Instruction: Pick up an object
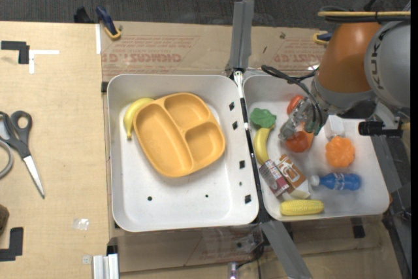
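My gripper point(299, 125) reaches down into the right bin point(366, 206), right above a red round object point(300, 142) and close to touching it. Around it lie a green piece point(263, 117), a small banana point(261, 144), an orange textured ball point(339, 152), a blue bottle point(339, 181), a corn cob point(302, 207) and a brown snack packet point(282, 176). Another red-orange piece point(294, 103) peeks out behind the gripper.
The left bin point(196, 206) holds a yellow divided plate point(179, 134) with a banana point(134, 115) along its left rim. A grey divider bar point(241, 36) runs between the bins. Scissors point(23, 147) lie on the bench at far left.
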`<act>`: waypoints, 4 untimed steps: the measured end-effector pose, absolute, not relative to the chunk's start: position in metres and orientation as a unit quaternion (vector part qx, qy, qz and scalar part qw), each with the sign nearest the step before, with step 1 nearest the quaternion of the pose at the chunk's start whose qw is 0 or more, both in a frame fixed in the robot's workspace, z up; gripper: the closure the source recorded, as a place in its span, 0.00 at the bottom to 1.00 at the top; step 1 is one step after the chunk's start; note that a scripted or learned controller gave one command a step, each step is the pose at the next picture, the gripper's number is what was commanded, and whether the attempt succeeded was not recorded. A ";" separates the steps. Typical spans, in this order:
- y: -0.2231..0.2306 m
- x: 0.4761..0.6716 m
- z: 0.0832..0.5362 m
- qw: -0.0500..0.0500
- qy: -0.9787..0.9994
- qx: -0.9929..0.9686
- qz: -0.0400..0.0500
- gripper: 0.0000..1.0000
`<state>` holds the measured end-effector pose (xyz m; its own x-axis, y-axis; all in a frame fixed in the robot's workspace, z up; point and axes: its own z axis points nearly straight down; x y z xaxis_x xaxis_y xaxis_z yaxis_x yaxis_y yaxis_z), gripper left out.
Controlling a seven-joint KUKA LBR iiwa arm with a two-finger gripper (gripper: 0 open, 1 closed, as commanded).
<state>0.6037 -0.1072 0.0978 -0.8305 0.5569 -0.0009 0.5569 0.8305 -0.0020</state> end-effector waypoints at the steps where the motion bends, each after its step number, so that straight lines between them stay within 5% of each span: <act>1: -0.075 0.618 0.239 0.000 0.933 0.360 -0.001 1.00; 2: -0.045 0.508 0.194 -0.002 0.941 0.340 -0.001 1.00; 3: -0.092 0.493 0.125 0.009 0.937 0.348 0.002 1.00; 4: -0.032 0.512 0.189 -0.001 0.863 0.506 -0.001 1.00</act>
